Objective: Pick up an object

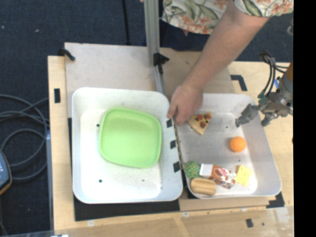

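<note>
A person's hand (pixel 185 103) is reaching over the right bin's (pixel 266 154) left edge; the gripper (pixel 257 114), fingers spread, is hanging empty near its right rim.

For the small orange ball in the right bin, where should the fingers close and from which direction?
Come straight down on the small orange ball and close across its widest middle. It is round, so any finger angle probably works, and it lies apart from the other things on bare floor of the right bin. The gripper sits just above-right in view.
</note>
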Available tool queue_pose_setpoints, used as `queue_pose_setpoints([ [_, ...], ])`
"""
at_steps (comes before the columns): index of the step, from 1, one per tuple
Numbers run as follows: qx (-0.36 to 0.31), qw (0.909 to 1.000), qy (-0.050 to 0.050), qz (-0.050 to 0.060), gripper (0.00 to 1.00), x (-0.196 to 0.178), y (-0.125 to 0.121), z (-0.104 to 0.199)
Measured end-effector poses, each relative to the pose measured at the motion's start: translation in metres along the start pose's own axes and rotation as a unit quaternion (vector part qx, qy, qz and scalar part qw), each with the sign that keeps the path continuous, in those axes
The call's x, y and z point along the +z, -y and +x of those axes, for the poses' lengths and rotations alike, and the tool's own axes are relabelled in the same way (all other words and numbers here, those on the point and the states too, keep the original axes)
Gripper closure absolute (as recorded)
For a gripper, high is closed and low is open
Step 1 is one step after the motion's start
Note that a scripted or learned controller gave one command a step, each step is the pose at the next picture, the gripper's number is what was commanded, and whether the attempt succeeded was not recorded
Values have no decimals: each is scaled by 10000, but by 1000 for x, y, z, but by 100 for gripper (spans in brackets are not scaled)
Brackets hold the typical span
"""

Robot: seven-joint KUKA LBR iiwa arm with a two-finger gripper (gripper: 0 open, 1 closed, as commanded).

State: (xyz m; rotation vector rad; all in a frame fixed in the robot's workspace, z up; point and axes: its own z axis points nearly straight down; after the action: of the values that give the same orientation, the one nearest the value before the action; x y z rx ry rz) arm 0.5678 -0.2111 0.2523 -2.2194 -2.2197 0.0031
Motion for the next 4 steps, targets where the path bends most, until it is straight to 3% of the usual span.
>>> queue_pose_setpoints([
  [2,6,10000,-1,7,0,120,-12,-4],
  [3,8,10000,6,-28,100,106,-13,-5],
  [4,0,10000,12,-48,100,43,-16,-4],
])
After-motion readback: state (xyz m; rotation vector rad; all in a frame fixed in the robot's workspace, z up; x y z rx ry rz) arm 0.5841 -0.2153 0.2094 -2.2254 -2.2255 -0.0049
